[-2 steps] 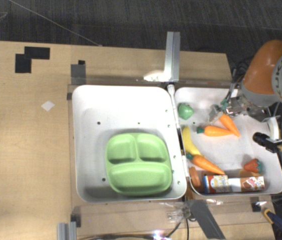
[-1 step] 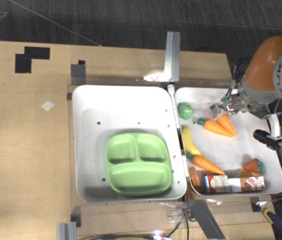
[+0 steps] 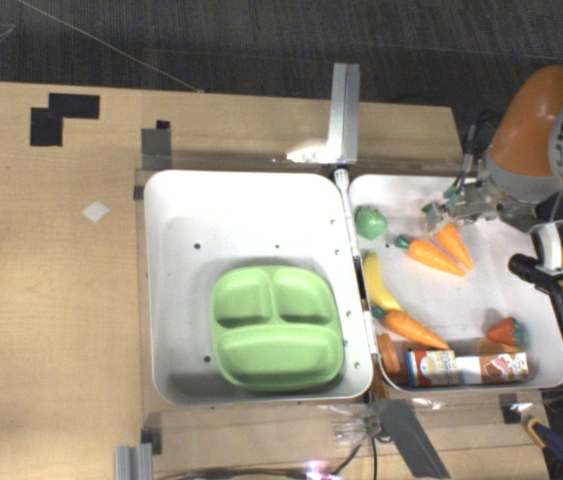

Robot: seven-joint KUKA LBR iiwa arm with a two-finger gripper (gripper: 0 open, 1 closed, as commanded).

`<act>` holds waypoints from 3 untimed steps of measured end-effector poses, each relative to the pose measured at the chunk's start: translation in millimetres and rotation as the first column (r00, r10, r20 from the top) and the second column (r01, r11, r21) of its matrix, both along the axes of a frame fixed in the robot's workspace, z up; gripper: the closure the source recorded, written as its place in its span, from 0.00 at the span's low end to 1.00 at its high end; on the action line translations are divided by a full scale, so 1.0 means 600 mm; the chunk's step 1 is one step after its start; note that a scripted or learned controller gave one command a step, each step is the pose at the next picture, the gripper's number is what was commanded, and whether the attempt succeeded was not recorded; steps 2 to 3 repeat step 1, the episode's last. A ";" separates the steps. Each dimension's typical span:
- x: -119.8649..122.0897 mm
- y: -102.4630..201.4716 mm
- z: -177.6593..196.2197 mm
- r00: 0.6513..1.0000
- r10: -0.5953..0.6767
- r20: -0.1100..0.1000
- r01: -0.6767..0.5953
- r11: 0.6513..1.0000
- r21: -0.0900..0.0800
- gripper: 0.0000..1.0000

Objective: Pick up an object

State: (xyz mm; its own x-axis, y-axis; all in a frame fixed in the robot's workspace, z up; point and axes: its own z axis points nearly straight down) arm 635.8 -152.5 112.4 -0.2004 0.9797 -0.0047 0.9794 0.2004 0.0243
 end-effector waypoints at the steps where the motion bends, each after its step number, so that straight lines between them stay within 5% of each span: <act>1: 0.006 0.116 0.153 1.000 0.004 -0.019 -0.004 1.000 0.000 1.00; 3: 0.006 0.116 0.153 1.000 0.004 -0.019 -0.004 1.000 0.000 1.00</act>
